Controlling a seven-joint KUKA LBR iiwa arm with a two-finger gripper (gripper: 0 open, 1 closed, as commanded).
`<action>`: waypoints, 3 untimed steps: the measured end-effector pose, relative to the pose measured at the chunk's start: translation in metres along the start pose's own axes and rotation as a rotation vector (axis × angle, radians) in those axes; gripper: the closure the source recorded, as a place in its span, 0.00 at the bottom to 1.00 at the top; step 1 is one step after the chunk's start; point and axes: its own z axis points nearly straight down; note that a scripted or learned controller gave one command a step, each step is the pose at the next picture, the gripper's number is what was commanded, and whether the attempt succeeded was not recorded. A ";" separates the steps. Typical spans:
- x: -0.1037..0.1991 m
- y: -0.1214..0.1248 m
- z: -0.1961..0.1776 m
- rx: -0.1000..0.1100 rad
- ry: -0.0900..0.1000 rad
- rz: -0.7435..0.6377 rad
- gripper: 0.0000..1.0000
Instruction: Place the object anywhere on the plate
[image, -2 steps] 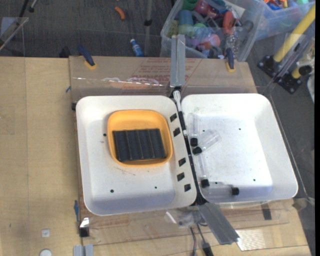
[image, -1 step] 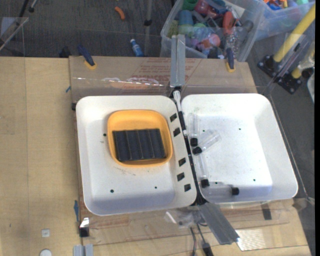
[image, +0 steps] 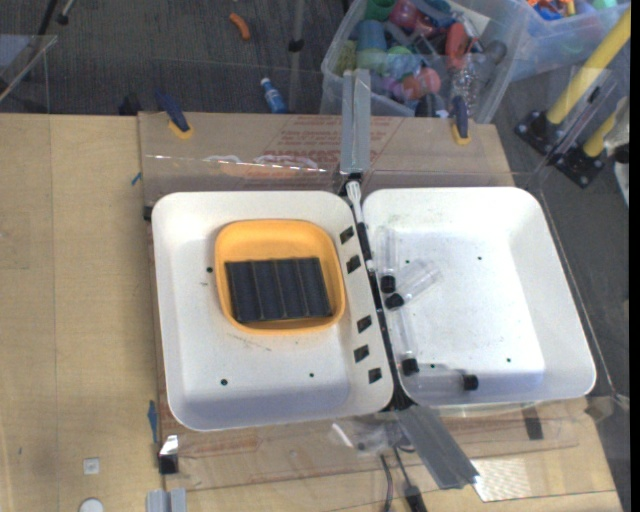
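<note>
Start at the near edge of the bench: the left bin holds the orange plate, and a dark ribbed rectangular block lies flat in the plate's well. It sits a little toward the near side, with its edges inside the raised rim and touching nothing else. If that block is the object you were meant to place, I judge the task done. It rests squarely, nothing hangs over the rim, and only a check that it stays put seems left. Across the divider strip with black tabs, the right bin has a few small clear pieces with black caps. One is by the near wall and another is close to the divider. All are well apart from the plate. If one of those were the intended object, it would not yet be placed. You cannot tell the arm's pose from this view, nor whether the gripper is spread or closed, so treat both as unknown. Farther back are a cardboard sheet under the bins and a clear tub of coloured toys beyond the bench.
</note>
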 end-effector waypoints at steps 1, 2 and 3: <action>0.000 0.000 0.000 0.000 0.000 -0.051 1.00; 0.000 0.000 0.001 -0.002 -0.001 -0.413 1.00; -0.008 0.002 0.001 -0.005 -0.002 -0.616 1.00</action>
